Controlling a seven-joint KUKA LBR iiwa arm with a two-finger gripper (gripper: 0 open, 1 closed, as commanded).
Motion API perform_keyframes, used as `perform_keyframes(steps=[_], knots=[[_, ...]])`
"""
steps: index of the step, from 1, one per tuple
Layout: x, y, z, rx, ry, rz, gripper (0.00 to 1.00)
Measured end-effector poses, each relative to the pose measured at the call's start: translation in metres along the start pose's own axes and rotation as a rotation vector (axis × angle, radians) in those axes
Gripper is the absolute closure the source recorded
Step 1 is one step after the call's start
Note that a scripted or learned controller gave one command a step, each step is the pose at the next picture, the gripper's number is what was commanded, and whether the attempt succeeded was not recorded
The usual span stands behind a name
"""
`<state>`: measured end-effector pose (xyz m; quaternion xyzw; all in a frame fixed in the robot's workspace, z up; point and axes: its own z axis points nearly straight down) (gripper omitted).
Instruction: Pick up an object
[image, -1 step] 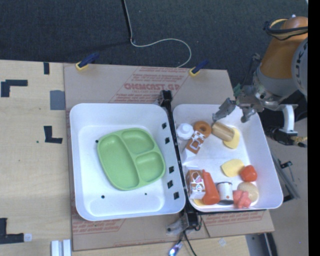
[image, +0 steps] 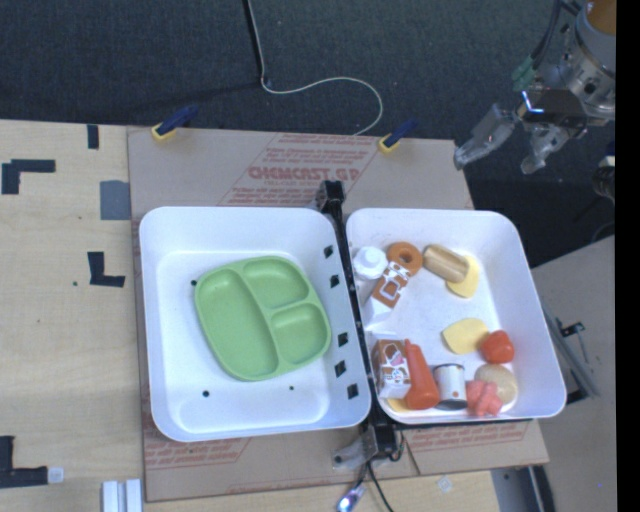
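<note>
My gripper (image: 508, 145) hangs high at the upper right, beyond the far edge of the right bin (image: 520, 245), with its two fingers spread open and nothing between them. The right bin holds several toy foods: a doughnut (image: 403, 254), a bread roll (image: 446, 264), a white bottle (image: 368, 263), a small carton (image: 390, 288), a yellow piece (image: 463, 335), a red tomato (image: 497, 347), a red bottle (image: 419, 382), a can (image: 451, 381) and a pink piece (image: 484, 399).
The left bin (image: 160, 300) holds a green divided plate (image: 262, 316). Both bins rest on a cardboard sheet (image: 290, 170) held by clamps (image: 173, 122). A white cable (image: 320, 85) loops over the dark floor behind.
</note>
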<state>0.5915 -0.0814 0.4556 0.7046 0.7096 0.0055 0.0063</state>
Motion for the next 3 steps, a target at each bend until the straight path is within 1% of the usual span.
perform_keyframes(steps=[1,2,3], knots=[[-0.003,0.0,0.001,0.018,-0.002,0.006,1.0],[0.081,-0.05,0.08,0.028,0.003,0.0,1.0],[0.154,-0.099,-0.001,0.012,0.005,-0.004,1.0]])
